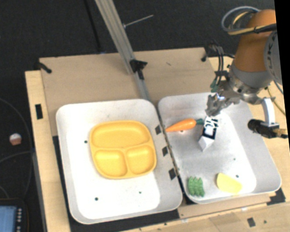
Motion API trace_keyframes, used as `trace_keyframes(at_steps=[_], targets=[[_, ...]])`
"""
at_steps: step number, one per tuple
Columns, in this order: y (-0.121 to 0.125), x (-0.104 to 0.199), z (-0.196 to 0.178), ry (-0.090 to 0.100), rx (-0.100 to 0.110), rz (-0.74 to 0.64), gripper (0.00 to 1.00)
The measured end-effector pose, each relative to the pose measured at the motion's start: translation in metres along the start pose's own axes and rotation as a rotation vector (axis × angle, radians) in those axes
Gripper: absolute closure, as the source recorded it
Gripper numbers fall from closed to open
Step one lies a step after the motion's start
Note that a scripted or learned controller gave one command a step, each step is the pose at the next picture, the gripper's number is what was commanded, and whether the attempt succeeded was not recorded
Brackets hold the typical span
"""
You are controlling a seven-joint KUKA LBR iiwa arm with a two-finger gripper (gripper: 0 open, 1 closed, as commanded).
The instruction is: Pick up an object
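In the right bin (254, 178) lie an orange carrot (180, 126), a small white carton with black print (208, 133), a green bumpy piece (195, 186) and a yellow lemon-like piece (228, 183). My gripper (213, 106) hangs over the upper middle of that bin, just above the carton's top end and to the right of the carrot's green tip. Nothing is visibly between its fingers.
The left bin (81, 197) holds a yellow three-compartment plate (122, 148). A metal pole (118, 33) slants up from between the bins. A tablet (7, 225) and cables lie off the bench at the left.
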State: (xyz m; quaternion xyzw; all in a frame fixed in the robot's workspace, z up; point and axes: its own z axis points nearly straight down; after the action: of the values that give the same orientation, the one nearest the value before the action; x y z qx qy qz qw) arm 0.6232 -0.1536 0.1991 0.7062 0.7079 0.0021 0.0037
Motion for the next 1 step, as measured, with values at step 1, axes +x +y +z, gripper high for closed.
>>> trace_keyframes(at_steps=[1], targets=[[0.0008,-0.0013,-0.0155,0.002,0.005,0.0,1.0]])
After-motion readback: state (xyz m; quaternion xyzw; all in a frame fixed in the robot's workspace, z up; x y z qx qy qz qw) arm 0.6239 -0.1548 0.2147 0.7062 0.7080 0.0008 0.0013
